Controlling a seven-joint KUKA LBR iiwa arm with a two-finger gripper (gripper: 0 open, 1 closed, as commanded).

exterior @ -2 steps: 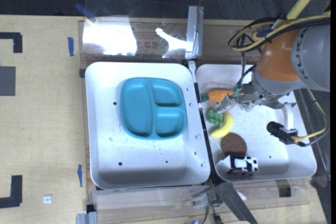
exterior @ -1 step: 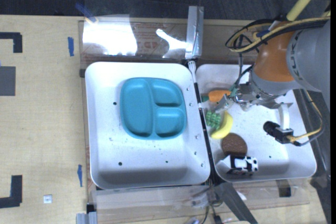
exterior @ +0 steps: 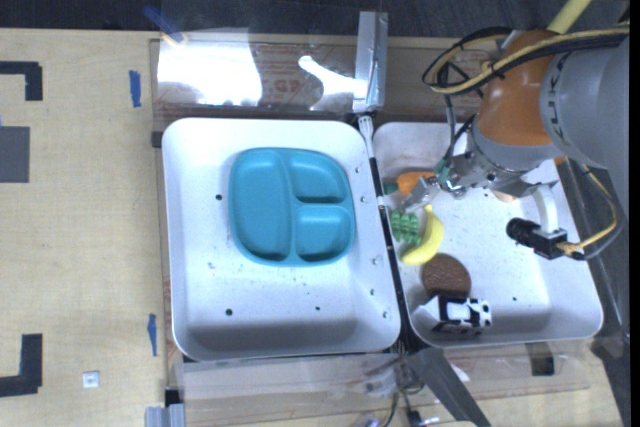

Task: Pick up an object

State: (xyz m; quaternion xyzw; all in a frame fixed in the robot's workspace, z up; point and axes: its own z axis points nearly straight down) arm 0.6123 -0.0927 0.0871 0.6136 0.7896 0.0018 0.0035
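End effector (exterior: 432, 187) low in right bin (exterior: 560, 315) | beside orange piece (exterior: 409, 182) | finger state unclear

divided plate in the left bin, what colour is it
Teal blue all over. The divided plate shows plainly in the camera view, lying in the left bin.

We see a teal divided tray (exterior: 292, 205) lying in the middle of the left bin (exterior: 190, 295). Behind that bin stands a clear plastic sheet (exterior: 250, 75), and blue tape marks (exterior: 135, 87) sit just beyond its far-left corner.
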